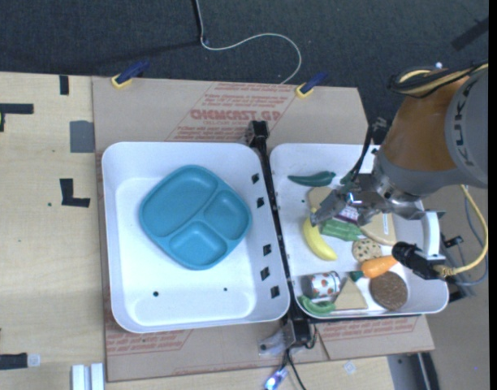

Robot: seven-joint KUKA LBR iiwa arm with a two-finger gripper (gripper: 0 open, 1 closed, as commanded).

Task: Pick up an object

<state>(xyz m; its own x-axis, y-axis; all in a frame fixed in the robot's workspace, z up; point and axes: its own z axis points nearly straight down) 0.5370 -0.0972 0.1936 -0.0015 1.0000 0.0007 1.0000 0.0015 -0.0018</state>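
Toy foods [319,240] crowd the right bin [297,157]; the left bin [118,242] holds a blue plate [196,216]. The tool [334,210] hovers there, grip unclear.

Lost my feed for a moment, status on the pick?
Tool low in right bin, over the toy food, grip unclear. Banana just below it, green pepper above. Blue divided plate alone in left bin.

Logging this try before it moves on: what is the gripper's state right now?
Gripper: cannot be told; it is low in the right bin, over the toy food beside the banana.
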